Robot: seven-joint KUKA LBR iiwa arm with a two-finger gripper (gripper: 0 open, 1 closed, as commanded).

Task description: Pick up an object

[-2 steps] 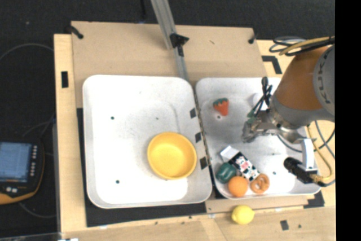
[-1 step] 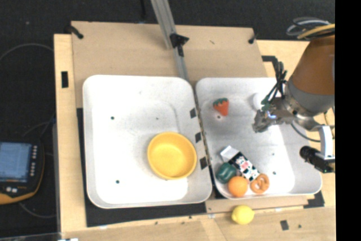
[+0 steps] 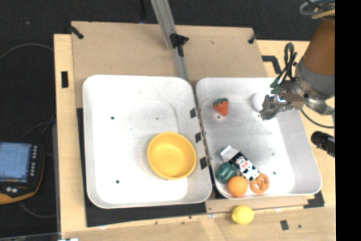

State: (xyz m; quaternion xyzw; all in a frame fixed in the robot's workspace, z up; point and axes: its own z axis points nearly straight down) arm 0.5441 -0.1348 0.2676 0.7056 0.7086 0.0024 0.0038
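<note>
A small red strawberry-shaped toy with a green top (image 3: 221, 106) lies in the right white bin (image 3: 293, 138), to the left of the fingers and apart from them. The grey gripper (image 3: 269, 108) hangs over the upper part of this bin; whether its fingers are apart or together, I cannot tell. Below the fingers, at the near edge, an orange ball (image 3: 238, 186), a dark green round object (image 3: 227, 171), a pretzel-shaped toy (image 3: 259, 183) and a small white box with a print (image 3: 244, 165) lie close together. Far left of the fingers, a yellow plastic bowl (image 3: 171, 155) sits in the left white bin (image 3: 113, 121). A yellow lemon-like toy (image 3: 242, 214) lies on the bench outside the bins.

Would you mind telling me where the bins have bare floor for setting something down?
Left bin: bare all around the yellow bowl. Right bin: bare middle, between the strawberry and the crowded near-left corner pile. The pincer occupies its far right.
</note>
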